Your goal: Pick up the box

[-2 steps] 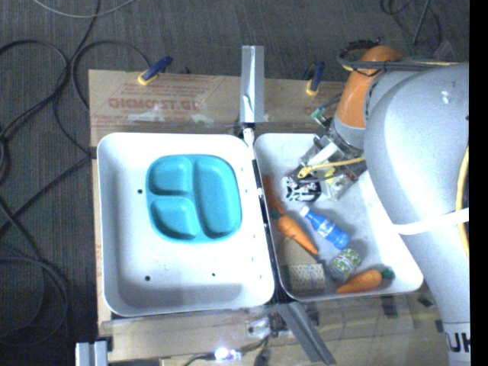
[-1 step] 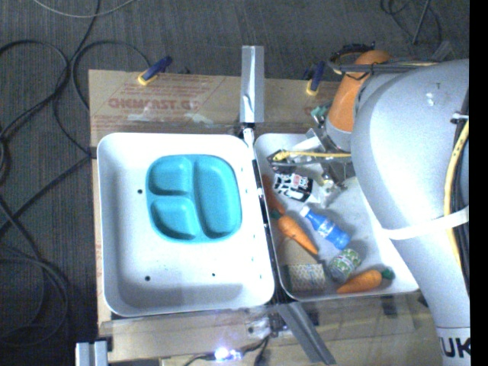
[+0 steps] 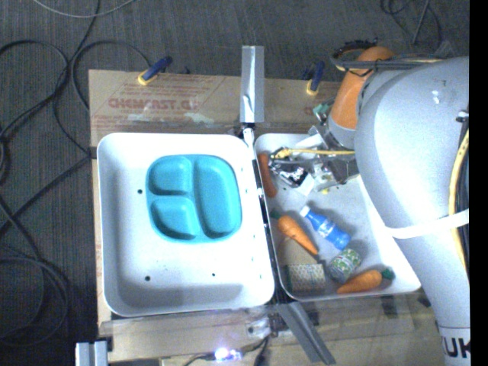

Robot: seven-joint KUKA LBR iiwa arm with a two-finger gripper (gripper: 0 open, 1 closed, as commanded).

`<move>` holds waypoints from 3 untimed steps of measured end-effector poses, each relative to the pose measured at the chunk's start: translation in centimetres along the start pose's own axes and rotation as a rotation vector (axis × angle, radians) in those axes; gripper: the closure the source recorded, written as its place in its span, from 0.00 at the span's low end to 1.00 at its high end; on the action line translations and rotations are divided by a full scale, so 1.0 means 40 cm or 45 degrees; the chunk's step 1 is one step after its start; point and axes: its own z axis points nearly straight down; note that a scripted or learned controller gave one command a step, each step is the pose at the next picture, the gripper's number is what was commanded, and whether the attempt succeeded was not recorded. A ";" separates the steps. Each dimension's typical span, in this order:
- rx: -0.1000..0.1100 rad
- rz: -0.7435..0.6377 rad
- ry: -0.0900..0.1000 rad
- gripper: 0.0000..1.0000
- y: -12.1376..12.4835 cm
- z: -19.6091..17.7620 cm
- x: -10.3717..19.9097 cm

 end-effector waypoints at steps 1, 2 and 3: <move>-0.001 0.000 0.000 0.00 0.000 0.000 0.000; -0.004 -0.001 -0.003 1.00 0.006 -0.022 -0.003; -0.002 -0.002 -0.005 0.00 0.003 -0.022 -0.003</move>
